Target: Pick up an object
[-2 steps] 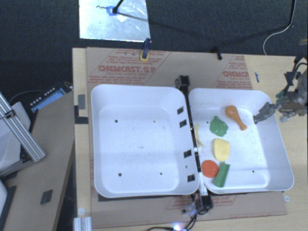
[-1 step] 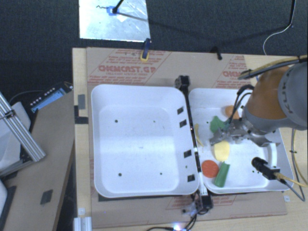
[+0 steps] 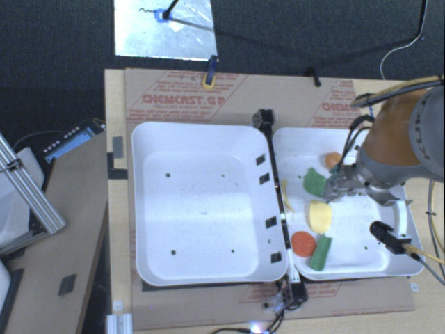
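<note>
The robot arm (image 3: 400,141) reaches in from the right over the right bin (image 3: 361,264), its claw (image 3: 336,185) low beside a green block (image 3: 315,182); whether the claw is open or closed cannot be told. Just below lie a yellow piece (image 3: 320,217), a red ball (image 3: 303,243) and a green stick (image 3: 320,252). An orange ball (image 3: 333,159) sits near the arm. The left bin (image 3: 201,204) adjoins on the table (image 3: 174,92).

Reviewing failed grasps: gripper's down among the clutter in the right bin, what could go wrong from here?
1. The gripper sits between the green block and the yellow piece, so it may nudge either instead of grasping.
2. The orange ball beside it could roll off if bumped.
</note>
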